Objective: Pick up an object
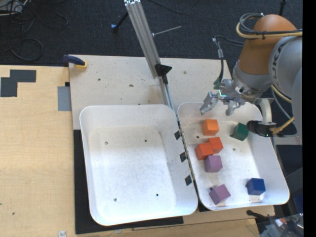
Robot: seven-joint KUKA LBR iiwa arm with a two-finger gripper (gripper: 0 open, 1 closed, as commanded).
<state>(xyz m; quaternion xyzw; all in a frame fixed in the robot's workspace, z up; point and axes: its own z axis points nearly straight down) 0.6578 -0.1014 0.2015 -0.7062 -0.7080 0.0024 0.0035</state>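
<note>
The right bin holds several small blocks. An orange block lies near its back, with two more orange blocks touching each other just below it. A green block sits toward the right wall. A purple block rests mid-bin, another purple block near the front, and a blue block at the front right. My gripper hangs open over the bin's back edge, above and behind the top orange block, with nothing between its fingers.
The left bin stands beside the right one, with black clips along their shared wall. A slanted aluminium post rises behind the bins. The arm's orange band and cables sit at the upper right.
</note>
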